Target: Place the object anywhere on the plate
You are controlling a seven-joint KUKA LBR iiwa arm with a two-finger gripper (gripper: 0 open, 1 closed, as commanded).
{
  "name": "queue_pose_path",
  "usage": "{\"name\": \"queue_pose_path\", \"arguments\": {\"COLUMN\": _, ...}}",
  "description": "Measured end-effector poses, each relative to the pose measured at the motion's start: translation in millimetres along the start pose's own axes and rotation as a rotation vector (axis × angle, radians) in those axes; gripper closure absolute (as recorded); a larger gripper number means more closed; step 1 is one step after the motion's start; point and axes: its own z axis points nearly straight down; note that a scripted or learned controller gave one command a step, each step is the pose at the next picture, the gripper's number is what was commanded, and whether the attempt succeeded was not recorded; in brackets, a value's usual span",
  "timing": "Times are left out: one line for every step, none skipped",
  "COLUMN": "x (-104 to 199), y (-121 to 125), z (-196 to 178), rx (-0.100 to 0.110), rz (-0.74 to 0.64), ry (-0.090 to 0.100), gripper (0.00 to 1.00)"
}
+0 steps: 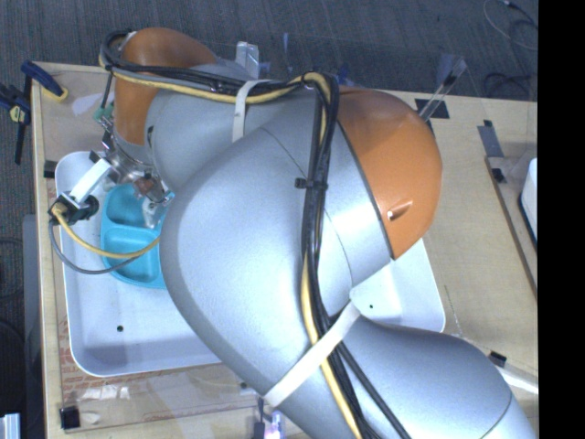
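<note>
You are looking down at a slant from one fixed camera above the pale wooden bench [466, 154], so near that the bulky grey-and-orange robot arm [302, 245] crowds the shallow white plastic bin [101, 337].

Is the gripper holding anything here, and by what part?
Cannot be told. The gripper sits over the blue plate in the left bin, its tips hidden by the arm.

A light tan wooden bench top [475, 167] with black tape marks and brackets along its edges stands on a dark grey-blue carpeted floor [302, 12], which runs across the top and down the left side. Thin pale cables [508, 12] lie looped on the carpet at upper right, and blue-handled clamps [41, 76] grip the bench's upper left corner.
</note>
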Motion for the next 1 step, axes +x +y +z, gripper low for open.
{"name": "queue_pose_path", "arguments": {"x": 2.5, "y": -2.9, "z": -5.2, "rx": 0.004, "rz": -0.007, "ry": 0.002, "gripper": 1.00}}
